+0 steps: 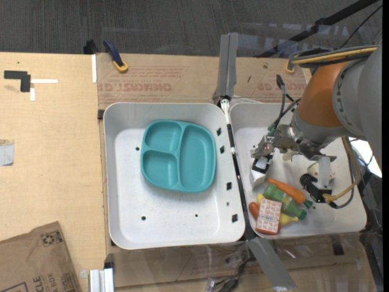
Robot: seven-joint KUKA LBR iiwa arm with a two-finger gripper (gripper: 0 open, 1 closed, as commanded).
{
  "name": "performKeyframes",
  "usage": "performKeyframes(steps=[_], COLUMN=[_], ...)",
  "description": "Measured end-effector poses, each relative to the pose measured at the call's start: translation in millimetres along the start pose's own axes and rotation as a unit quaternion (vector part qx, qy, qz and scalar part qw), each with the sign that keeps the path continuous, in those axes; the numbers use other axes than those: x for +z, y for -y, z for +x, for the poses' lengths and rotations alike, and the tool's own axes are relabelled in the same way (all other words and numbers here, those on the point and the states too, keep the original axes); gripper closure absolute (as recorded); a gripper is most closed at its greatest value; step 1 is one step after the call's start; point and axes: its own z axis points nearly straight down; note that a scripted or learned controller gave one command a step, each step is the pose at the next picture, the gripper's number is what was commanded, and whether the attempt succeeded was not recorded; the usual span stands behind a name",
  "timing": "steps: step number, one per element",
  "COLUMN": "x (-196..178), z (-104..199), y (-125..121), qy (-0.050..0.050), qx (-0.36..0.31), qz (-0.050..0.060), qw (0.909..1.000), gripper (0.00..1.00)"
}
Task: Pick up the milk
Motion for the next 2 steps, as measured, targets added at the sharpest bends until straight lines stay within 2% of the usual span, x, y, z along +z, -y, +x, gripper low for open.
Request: performKeyframes(steps=[1,2], x=[-13.8,-12.2], z=[-0.2,0.0], y=[-5.1,-3.9], qy=[0.000,0.000], qx=[-0.001,-0.001], qz=[-0.006,-0.004], qw=[1.0000,1.0000], gripper=[1.00,0.00])
